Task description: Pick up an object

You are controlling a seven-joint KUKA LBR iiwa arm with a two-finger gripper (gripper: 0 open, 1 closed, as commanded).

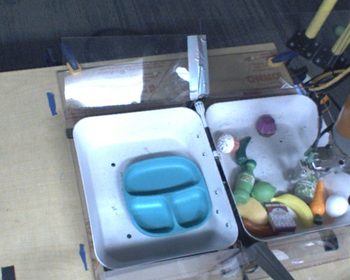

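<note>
Carrot [318, 196] – upright in lower-right clutter, pincer [311, 164] just above; its state unclear. Descend straight, avoid banana [297, 206] and egg [336, 206] – close gently.

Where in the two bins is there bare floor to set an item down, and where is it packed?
Left bin: bare floor all around the blue tray. Right bin: open patch between the purple cup and the banana. Crowded along its near edge, from the green bottle to the white egg.
</note>
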